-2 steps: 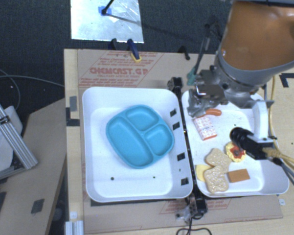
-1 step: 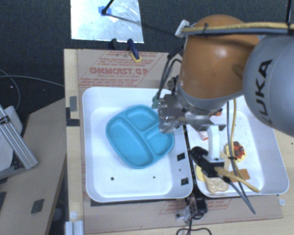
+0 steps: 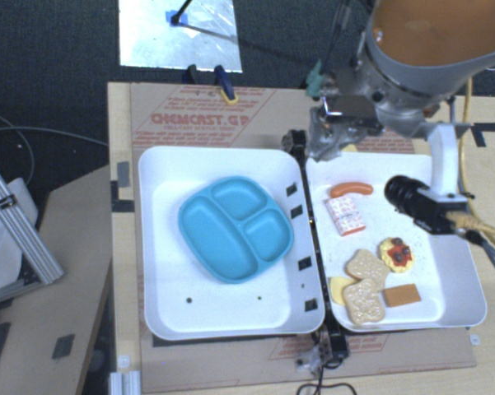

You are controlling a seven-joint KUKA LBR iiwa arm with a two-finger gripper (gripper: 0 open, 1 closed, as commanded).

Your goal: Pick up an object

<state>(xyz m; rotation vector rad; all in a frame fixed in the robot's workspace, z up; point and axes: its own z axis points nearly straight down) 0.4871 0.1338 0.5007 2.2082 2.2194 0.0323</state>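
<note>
Looming closest, your grey, orange-banded arm [image 3: 441, 15] carries the gripper [image 3: 331, 142], whether parted or closed you cannot tell; just nearward of it lies the smooth sausage [image 3: 350, 190], then a chequered wafer [image 3: 346, 216], bumpy crackers [image 3: 366, 267], and, across the divider, a glossy blue plate [image 3: 235, 229] in the white left bin [image 3: 165, 290] on printed cardboard [image 3: 198, 118].

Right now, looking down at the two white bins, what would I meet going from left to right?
Blue divided plate → red-and-white checked packet → small round tart with red topping.
</note>
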